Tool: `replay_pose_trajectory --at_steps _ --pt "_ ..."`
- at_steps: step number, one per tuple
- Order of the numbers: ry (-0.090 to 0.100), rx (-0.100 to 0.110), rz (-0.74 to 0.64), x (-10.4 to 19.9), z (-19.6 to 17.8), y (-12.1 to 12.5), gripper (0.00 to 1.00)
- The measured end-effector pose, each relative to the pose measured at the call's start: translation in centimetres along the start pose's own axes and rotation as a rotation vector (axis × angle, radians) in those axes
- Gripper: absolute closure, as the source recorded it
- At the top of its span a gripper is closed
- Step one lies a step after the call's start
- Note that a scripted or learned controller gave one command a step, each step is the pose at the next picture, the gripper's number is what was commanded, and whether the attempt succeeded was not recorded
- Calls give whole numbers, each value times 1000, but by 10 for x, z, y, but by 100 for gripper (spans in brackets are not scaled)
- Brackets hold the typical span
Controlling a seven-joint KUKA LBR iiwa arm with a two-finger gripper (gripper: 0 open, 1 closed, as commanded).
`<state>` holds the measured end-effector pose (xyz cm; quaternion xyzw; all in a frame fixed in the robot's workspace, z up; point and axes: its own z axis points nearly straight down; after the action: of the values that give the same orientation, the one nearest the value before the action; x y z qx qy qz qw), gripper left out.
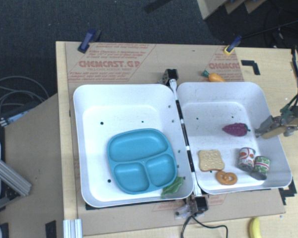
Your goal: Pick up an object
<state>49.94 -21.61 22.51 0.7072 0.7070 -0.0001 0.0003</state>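
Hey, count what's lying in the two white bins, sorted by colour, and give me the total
Blue: 1, the divided plate
Green: 1, a leafy piece
Purple: 1, a fruit-like piece
Tan: 2, toast slice and pretzel
Red-and-white: 2, cans
Total: 7

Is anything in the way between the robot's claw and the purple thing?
Nothing visible is. The gripper sits at the right bin's right edge, and the purple thing lies just to its left on bare bin floor. The cans, toast and pretzel lie nearer the camera, off that line.
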Motion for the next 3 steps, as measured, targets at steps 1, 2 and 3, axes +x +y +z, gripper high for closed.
replay_pose_trajectory --at_steps 1,2,3 --pt "1 2 -1 -2 63 44 0" --pt "1 1 -1 44 141 53 0" --pt "1 2 1 21 141 -5 0"
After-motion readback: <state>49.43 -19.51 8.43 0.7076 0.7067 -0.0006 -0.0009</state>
